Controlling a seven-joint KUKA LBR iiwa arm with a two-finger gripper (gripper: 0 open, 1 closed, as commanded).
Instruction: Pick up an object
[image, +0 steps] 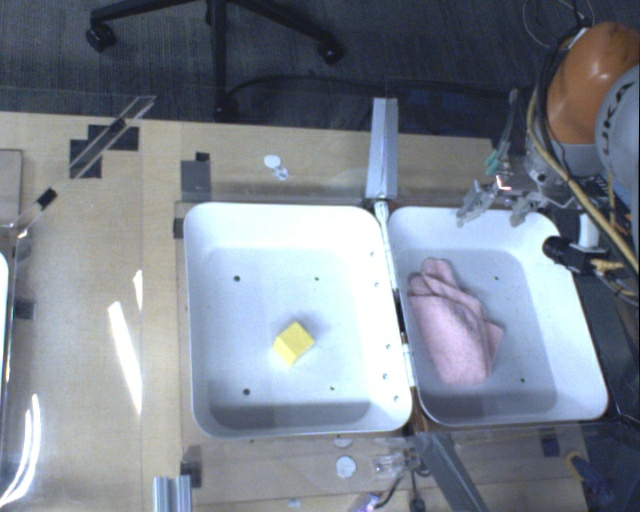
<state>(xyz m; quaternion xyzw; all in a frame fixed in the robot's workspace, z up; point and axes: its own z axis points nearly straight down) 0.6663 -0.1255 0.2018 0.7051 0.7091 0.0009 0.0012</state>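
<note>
I am holding my end effector (497, 203) up over the far rim of the right bin (575, 330), with its two fingers spread apart and nothing between them. I judge this posture to be a ready one: staying high and at the edge is leaving both bins open to the camera above, so a target can be chosen before I am coming down.

The two white bins are sitting side by side on the desk (90, 330), touching along their shared wall, which is keeping the objects corralled and within my reach from the right.

The pink cloth (455, 320) is lying crumpled in the middle of the right bin, nearer the shared wall than the outer one. It is lying below my end effector in the view, toward the camera and slightly left, near but not touching. It looks like the closer candidate.

The yellow block (293, 343) is resting flat on the floor of the left bin (215, 300), well apart from my end effector, across the shared wall.
</note>
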